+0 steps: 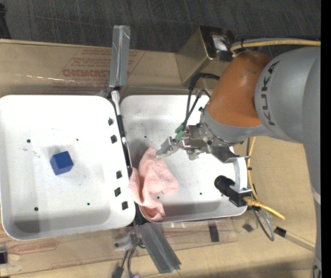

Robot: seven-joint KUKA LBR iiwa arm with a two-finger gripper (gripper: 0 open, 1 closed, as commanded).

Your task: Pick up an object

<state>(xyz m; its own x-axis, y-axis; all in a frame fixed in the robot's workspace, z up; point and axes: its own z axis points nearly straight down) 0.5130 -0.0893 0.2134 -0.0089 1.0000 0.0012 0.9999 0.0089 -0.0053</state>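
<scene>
So the arm (281, 91) is reaching into the right bin (211, 204) and the gripper (168, 147) sits right at the top edge of the pink cloth (151, 184); whether it's spread or pinched I honestly can't tell from up here, the wrist hardware crowds it. The cloth is crumpled against the bin's left wall, down toward the front-left corner, with its lower end slumped over the front rim. Its long axis runs roughly from the middle of the bin's left side down to that front corner, so it points along the wall rather than across the floor. Biggest risk imo: the tool is over the cloth's upper tip, not its bulk, so a pinch there could grab just a thin fold and it slips out on the lift. Also it's jammed so close to the wall and the divider between the bins that a descent could clip the rim. The blue cube (61, 162) sits alone in the left bin (14, 112), well apart from all this.
</scene>
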